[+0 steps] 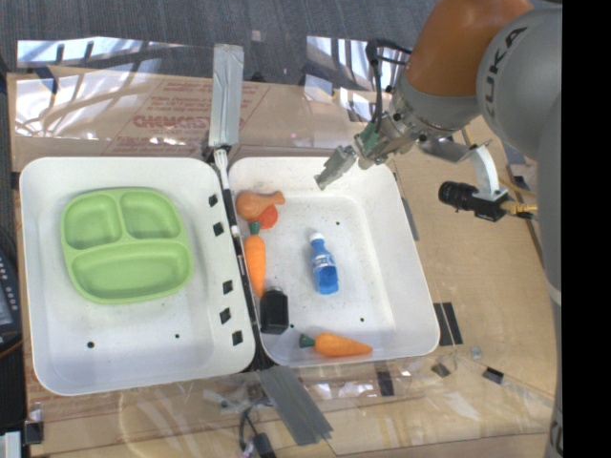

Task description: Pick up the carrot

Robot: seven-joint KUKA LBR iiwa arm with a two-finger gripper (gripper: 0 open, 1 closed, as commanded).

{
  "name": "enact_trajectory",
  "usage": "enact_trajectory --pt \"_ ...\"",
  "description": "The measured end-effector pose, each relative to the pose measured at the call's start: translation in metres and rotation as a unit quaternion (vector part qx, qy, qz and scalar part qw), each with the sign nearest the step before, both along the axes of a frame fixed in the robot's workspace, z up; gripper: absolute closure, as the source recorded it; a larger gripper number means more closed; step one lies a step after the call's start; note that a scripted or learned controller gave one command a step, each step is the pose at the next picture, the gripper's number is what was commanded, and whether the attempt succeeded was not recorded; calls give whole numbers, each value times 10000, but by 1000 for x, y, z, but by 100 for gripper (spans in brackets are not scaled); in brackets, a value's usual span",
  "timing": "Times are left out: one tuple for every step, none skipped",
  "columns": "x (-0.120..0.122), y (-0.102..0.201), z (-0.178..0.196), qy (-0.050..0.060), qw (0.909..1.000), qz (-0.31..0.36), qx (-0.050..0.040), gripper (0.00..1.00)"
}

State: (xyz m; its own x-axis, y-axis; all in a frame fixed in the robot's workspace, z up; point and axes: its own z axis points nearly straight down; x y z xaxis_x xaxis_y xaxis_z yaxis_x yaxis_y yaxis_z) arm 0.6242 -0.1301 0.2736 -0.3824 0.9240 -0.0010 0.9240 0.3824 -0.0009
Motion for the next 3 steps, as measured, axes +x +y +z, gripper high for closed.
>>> enact_trajectory --pt "-71 78 -65 23 9982 606 9 0" --pt "-122 90 -83 24 9690 2470 15 0" --pt "-120 69 -82 6 9949 -1004 2 0"
